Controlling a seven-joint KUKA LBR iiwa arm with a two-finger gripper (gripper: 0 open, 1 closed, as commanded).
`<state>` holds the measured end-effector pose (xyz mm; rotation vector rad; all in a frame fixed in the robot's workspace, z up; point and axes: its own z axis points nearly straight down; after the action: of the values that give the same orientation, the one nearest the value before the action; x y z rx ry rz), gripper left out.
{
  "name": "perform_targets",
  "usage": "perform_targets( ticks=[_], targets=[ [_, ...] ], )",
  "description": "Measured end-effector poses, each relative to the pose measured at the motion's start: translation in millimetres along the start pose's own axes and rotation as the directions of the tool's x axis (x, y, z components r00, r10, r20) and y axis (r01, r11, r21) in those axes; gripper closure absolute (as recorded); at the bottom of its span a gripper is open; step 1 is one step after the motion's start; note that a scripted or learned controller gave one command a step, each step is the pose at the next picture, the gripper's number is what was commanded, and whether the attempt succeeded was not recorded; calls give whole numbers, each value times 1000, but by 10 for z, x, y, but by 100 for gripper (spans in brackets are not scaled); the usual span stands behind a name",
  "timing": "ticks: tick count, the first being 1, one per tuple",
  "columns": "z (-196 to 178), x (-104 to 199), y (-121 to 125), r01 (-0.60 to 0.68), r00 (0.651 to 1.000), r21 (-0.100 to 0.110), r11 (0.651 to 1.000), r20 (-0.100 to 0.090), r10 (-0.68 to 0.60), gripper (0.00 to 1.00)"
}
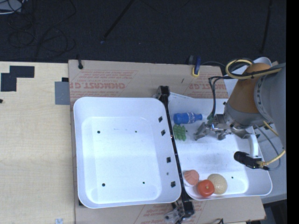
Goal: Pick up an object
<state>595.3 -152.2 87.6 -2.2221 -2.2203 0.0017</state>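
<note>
My metal gripper (204, 132) hangs low in the right bin (261, 190), fingers spread apart with nothing between them. Just beside it lies a smooth blue bottle (187, 118) with a white cap, and a bumpy green toy (180, 133). Near the front wall sit a round red ball (205, 188), a tan ball (217, 183) and a pink shell shape (190, 176). The left bin (79, 125) is smooth white plastic.

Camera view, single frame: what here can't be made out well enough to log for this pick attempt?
- Gripper: too small and blurred to tell whether anything is in it.
- Green object: too small to identify; touching the gripper or only beside it is unclear.
- Pink object: left edge against the bin wall, shape uncertain.
- Arm: cut off by the frame's right side.
- Blue bottle: label unreadable.
</note>
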Motion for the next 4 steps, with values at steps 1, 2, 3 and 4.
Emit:
perform_targets(
  ticks=[1, 2, 3, 4],
  targets=[
    [-1352, -503, 485, 3, 1000, -16, 1000, 7, -3, 0],
    [-1352, -465, 452, 12, 1000, 1, 1000, 2, -12, 100],
    [-1877, 360, 87, 5, 1000, 1, 1000, -3, -5, 100],
    [-2305, 1233, -295, 9, 1000, -1, 1000, -4, -9, 100]
  ],
)
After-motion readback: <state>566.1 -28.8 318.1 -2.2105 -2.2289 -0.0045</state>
